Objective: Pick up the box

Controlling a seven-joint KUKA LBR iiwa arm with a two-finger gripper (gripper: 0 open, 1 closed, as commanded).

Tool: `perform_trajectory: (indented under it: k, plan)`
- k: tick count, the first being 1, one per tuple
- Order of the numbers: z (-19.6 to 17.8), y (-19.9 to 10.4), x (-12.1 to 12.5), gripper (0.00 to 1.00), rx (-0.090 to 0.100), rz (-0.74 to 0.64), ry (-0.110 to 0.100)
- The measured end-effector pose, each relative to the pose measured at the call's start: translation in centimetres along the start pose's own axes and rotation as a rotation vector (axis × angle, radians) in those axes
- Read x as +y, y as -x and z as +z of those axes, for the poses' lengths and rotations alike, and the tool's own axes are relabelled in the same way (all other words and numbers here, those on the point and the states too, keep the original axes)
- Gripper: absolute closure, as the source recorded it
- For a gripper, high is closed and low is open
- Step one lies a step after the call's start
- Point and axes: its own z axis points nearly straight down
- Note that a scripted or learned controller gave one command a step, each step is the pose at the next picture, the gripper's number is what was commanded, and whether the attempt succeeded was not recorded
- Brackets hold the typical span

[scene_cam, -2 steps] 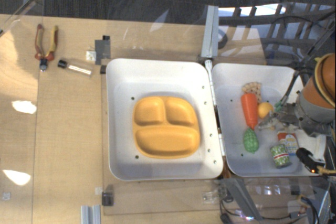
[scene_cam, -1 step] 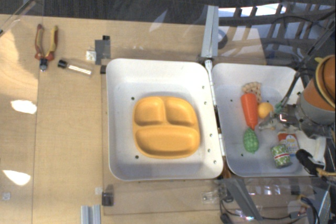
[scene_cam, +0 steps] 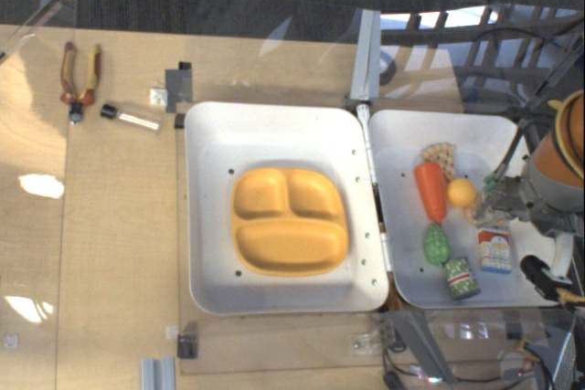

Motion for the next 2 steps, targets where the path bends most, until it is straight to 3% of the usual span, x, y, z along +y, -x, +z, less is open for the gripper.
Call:
perform_trajectory:
  k: [1,2]
  plan:
    - [0.0,0.0,0.0,0.0,0.0,0.0,0.0]
    - [0.9,0.4,-1.8,0.0,0.001,0.056,0.003]
